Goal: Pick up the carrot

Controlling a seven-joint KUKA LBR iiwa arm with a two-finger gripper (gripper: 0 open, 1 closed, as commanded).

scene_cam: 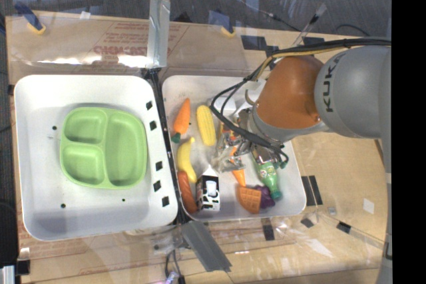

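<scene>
The carrot [182,116] is orange with a green stem end. It lies at the far left of the right bin [293,199], close to the wall shared with the left bin. The arm's orange band and wrist hang over the middle of the right bin, and my gripper [229,148] points down-left among the toys there. It is to the right of the carrot and below it in the view, with a yellow corn cob [206,124] lying between them. Nothing shows in its grasp.
The right bin also holds a yellow banana [185,160], a reddish sausage [186,192], a black-and-white box [209,193], a small orange wedge [238,176], a waffle-like piece [250,198], purple grapes [265,195] and a green bottle [270,177]. A green divided plate [104,147] sits in the left bin [33,209].
</scene>
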